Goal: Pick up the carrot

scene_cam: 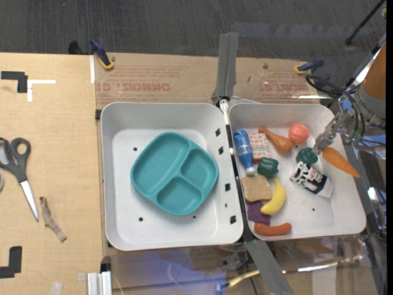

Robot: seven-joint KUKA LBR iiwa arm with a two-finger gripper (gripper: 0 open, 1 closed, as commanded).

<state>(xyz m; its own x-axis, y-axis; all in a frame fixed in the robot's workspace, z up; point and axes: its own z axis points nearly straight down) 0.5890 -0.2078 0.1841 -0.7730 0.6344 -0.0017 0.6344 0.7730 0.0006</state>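
Note:
The carrot is orange and tapered. It lies at a slant by the right wall of the right bin, thick end up-left and tip pointing down-right. My gripper reaches in from the right edge and hangs just above and left of the carrot's thick end, close to it. A dark green toy sits right below the gripper's tip. I cannot see whether the carrot is gripped or only lies beside the gripper.
The right bin also holds a peach ball, an orange drumstick, a blue bottle, a cow-print carton, bread, a banana and a sausage. A teal divided plate lies in the left bin. Scissors rest on the bench at left.

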